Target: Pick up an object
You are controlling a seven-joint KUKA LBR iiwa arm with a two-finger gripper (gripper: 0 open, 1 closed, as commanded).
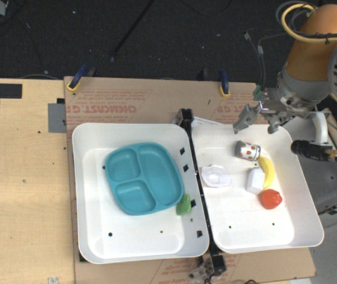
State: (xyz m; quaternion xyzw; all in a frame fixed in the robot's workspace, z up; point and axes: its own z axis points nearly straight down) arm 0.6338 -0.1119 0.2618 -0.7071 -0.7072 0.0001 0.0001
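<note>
Counting what lies in the right bin (pixel 301 229) gives five things, one of each: a small can (pixel 247 151) on its side, a yellow banana (pixel 267 171), a red tomato (pixel 271 199), a white block (pixel 255 181) and a pale, cup-like piece (pixel 215 176) whose shape I can hardly make out. The can sits at about twelve o'clock from the banana; the tomato at six; the white block touches the banana at about nine o'clock. My gripper (pixel 262 116) hangs over the bin's far edge, fingers spread wide with nothing between them. The left bin (pixel 88 158) holds one teal divided plate (pixel 143 177) with three compartments and one small green thing (pixel 183 206) at its five o'clock.
</note>
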